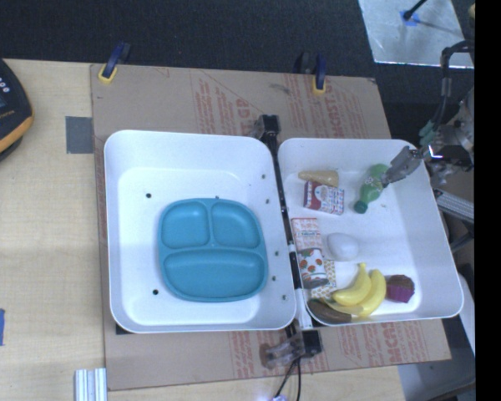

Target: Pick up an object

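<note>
From the camera view, my gripper [398, 168] sits at the right bin's [438, 224] far edge, touching the green bottle [370, 187]; whether it grips I cannot tell. I'd centre over the bottle's body before lifting

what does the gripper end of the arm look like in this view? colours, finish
Little of it is in frame. The gripper reads as slim, pale grey metallic fingers. Behind them sits a bulkier grey and dark wrist assembly with a small teal-green accent. A dark curved cable or tube loops above it. No markings are legible.
</note>
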`<action>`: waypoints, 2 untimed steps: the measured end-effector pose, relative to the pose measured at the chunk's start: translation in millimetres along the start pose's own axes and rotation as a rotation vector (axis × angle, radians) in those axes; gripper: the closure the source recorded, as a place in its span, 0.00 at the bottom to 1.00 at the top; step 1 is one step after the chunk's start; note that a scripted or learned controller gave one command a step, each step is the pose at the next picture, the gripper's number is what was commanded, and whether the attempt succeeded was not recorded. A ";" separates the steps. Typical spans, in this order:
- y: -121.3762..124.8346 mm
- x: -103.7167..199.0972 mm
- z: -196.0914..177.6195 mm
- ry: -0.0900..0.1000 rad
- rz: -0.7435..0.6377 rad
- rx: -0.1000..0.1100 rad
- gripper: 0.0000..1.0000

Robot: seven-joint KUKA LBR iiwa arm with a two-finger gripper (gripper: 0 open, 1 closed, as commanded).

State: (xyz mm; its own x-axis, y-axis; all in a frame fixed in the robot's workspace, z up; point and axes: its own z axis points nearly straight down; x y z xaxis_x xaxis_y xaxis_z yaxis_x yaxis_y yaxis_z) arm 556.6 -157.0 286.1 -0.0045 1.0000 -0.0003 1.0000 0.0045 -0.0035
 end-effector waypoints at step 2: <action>81.4 17.3 178.9 0.000 -0.002 -0.012 0.00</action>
State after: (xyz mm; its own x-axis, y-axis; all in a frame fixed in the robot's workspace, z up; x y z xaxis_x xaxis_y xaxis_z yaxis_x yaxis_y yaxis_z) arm 637.3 -139.5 106.9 -0.0069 1.0000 -0.0007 0.9999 0.0069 0.0084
